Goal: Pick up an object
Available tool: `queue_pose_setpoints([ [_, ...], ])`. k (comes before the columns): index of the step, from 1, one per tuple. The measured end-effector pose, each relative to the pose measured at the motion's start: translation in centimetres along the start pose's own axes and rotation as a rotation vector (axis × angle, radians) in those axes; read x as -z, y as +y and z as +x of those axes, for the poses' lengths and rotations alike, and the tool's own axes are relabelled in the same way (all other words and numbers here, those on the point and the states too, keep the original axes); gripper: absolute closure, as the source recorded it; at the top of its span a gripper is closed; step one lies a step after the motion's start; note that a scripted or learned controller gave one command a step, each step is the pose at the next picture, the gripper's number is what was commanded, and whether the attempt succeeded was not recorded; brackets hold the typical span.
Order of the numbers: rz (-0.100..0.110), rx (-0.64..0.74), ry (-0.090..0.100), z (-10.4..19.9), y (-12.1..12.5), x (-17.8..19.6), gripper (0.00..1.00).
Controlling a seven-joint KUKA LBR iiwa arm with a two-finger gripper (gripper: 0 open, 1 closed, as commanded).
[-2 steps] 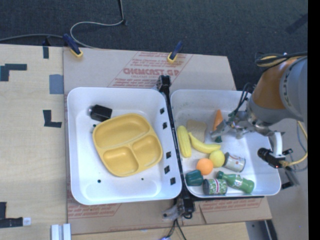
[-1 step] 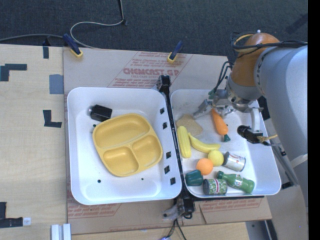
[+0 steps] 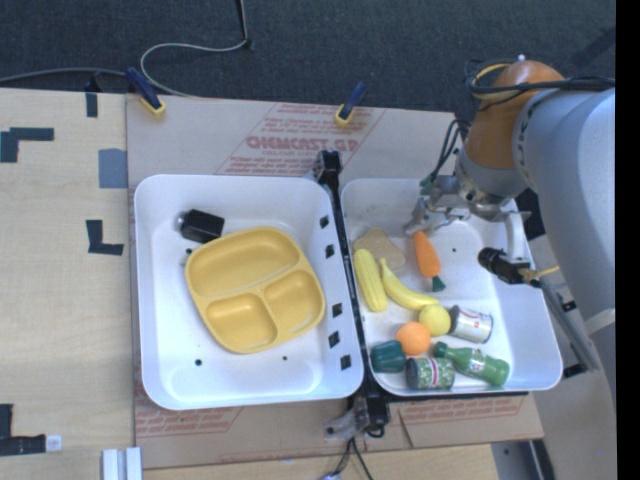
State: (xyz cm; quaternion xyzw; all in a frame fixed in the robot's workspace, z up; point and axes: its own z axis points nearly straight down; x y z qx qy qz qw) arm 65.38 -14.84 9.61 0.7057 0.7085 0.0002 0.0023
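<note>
Camera view puts the toy carrot [image 3: 427, 255] in the right bin [image 3: 545, 353], lying with its orange body toward the far side and its green tip toward the near side, a little right of the bin's middle. The gripper [image 3: 428, 221] hangs right above the carrot's far end, touching or nearly so; whether the claw is apart or together I cannot tell, since the wrist covers it from this slant.

Just left of the carrot lie a tan slice-shaped piece [image 3: 378, 246], a corn cob [image 3: 369, 279] and a banana [image 3: 404, 290]. Nearer sit a lemon [image 3: 434, 318], an orange fruit [image 3: 413, 339], a small can [image 3: 473, 323] and two green bottles [image 3: 470, 362]. The left bin [image 3: 160, 368] holds a yellow divided tray [image 3: 256, 288] with a black block [image 3: 201, 225] at its far-left corner.

Risks, as I judge them: the carrot tapers and looks smooth, so a grasp at its thick far end could squeeze it out toward the near side. A descent slightly off-centre would tip it or push it into the banana. If the closing line runs along the carrot instead of across it, the grip would close on nothing.
</note>
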Motion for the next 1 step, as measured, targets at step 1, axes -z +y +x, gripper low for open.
queue_pose_setpoints([
  [1,0.003,-0.001,0.004,6.7,-4.93,8.89,1.0],
])
